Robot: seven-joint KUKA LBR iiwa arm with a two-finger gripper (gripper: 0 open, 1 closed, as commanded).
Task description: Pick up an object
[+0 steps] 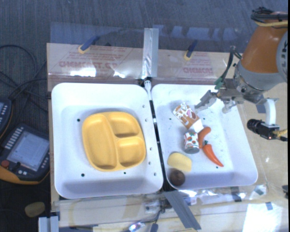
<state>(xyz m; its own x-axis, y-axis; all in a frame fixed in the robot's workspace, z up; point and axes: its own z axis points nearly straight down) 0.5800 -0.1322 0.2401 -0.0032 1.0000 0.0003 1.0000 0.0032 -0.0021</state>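
Seen from the camera fixed above the bench, the grey arm with its orange band [263, 52] reaches in from the right over the right-hand shallow white bin [241, 144], its two-finger gripper [217, 99] poised above the bin's upper area with the fingers spread apart and nothing between them. Below and to the left of it lies a cluster of small objects: a white paper cup with orange patterning [185, 114] tipped on its side, a second small printed cup [191, 142] just beneath it, an orange plastic carrot [210, 153] lying at a slant beside that cup, a yellow lemon-shaped toy [180, 161] and a dark brown round fruit [177, 177] at the bin's lower left corner. The left-hand white bin [67, 105] holds a yellow plastic tray with three compartments [114, 139]. Handheld control pendants [19, 151] and black cables sit on the carpet at far left.
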